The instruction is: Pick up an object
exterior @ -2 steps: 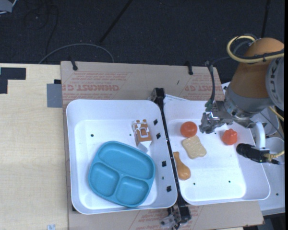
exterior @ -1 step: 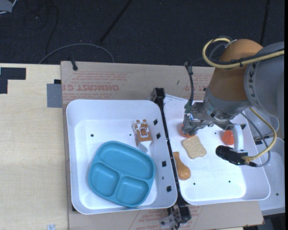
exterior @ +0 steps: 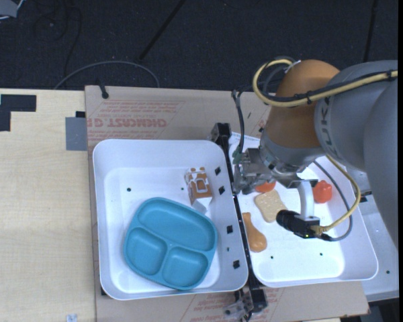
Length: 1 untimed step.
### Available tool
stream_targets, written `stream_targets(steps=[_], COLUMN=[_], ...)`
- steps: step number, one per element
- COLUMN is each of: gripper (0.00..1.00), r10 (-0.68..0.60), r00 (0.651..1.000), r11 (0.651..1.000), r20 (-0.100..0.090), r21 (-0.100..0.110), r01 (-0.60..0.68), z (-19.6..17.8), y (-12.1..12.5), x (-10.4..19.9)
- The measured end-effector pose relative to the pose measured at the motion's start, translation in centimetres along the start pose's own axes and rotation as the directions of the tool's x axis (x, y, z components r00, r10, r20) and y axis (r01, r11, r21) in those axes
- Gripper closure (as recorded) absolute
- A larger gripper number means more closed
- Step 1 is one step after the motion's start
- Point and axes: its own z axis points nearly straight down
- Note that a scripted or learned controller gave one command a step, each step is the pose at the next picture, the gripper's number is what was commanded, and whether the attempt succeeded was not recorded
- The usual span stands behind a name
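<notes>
jaws cannot be made out: the gripper (exterior: 255, 173) sits low over the near-left part of the right bin (exterior: 336, 270), close to the divide between the two bins, and its fingers are lost among the dark metal of the wrist, so whether they are apart or closed, or have anything between them, cannot be told.

just beside the gripper, toward the front of the right bin, lies a pale tan slice of toast (exterior: 269, 206), tilted, and whether it touches the gripper is unclear. below it, against the bin's left wall, lies an orange drumstick-shaped toy (exterior: 254, 235), its fat end toward the front. a small red-orange piece (exterior: 322, 192) lies further right in the same bin, partly behind a yellow cable (exterior: 348, 210) that loops down from the arm. a black part with a small green light (exterior: 297, 223) hangs off the wrist above the bin floor, between the toast and the cable.

the arm (exterior: 349, 123), grey with its orange band, comes in from the right and covers the back of the right bin.

the left bin (exterior: 114, 173) holds a blue divided plate (exterior: 169, 242) with three compartments, lying tilted at the front, and a small brown and white block-like toy (exterior: 199, 184) standing near the right wall, just behind the plate.

both bins rest on a cardboard sheet (exterior: 154, 116) with red print, on a light wooden bench (exterior: 33, 213).
</notes>
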Motion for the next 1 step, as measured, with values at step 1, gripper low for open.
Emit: stream_targets(steps=[1], gripper=[1.0], r10=[-0.002], r00=[1.0], r11=[1.0], r20=[0.0], r21=[0.0], r01=[0.002], z=[-0.12], y=[-0.66], x=[5.99])
